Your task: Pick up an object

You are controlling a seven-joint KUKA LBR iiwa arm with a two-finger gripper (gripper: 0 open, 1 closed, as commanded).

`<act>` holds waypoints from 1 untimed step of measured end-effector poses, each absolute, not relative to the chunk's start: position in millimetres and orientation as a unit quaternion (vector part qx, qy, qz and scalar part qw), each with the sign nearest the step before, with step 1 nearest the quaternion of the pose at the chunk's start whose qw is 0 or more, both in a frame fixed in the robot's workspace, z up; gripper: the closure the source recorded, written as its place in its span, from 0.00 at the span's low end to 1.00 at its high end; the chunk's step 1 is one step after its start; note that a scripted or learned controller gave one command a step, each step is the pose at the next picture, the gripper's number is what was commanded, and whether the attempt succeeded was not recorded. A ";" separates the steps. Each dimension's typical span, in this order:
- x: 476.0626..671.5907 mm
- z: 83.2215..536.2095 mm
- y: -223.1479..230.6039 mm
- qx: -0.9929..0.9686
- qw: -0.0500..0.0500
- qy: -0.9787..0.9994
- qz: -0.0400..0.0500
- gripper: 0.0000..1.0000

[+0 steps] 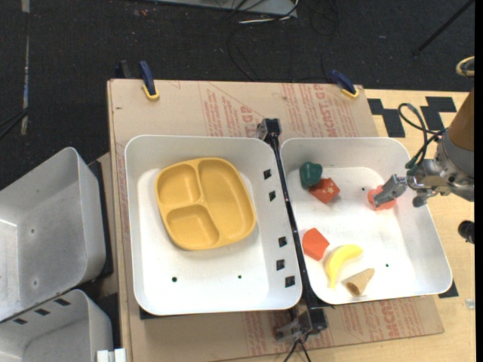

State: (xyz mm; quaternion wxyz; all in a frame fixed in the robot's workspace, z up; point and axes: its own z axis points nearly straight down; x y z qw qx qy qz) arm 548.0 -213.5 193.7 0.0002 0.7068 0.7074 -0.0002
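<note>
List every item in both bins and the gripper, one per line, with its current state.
yellow divided plate: flat in left bin, compartments bare
green piece: right bin, touching red block
red block: beside green piece
orange block: lying alone
banana: lying flat, near cone
cone: on its side
red piece: at gripper's tip
gripper: low over red piece, grasp unclear

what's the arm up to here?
The gripper is low in the right bin, right by a small red piece near the far right wall. A grasp isn't visible. A banana, orange block, cone, and green and red pieces lie untouched. The yellow tray sits in the left bin.
</note>
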 end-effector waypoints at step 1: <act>555.8 139.3 -206.3 0.706 -0.001 0.709 -0.001 0.00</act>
